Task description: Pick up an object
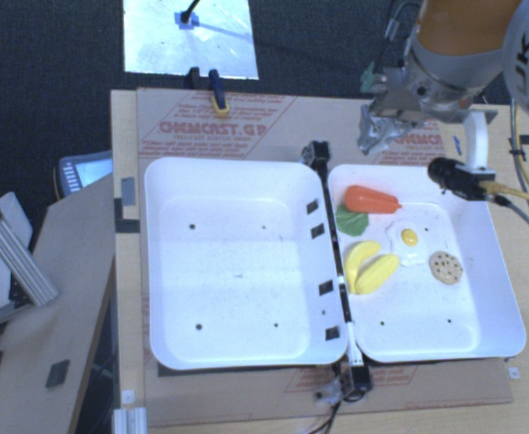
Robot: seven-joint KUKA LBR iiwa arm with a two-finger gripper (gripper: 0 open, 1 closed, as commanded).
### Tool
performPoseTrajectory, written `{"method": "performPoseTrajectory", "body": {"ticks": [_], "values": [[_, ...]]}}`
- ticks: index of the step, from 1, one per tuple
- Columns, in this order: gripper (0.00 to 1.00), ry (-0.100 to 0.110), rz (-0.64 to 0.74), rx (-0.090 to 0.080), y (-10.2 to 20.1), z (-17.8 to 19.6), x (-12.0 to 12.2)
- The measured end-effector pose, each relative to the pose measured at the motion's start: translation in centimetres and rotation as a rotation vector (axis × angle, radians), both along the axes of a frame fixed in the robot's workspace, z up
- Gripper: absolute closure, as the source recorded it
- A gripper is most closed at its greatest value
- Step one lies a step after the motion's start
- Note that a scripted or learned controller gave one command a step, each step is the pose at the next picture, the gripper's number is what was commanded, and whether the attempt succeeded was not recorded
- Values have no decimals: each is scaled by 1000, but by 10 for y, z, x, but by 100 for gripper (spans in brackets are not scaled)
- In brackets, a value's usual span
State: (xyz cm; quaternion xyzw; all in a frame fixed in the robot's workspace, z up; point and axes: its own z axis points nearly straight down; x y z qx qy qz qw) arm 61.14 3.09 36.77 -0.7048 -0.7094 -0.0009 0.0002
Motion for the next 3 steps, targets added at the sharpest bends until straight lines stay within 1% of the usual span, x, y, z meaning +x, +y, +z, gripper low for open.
{"method": "performPoseTrajectory", "body": {"ticks": [1,2,3], "values": [[100,-2,6,1,93,19,-23],[100,3,1,-1,121,8,-89],[100,-12,4,6,171,118,-97]]}}
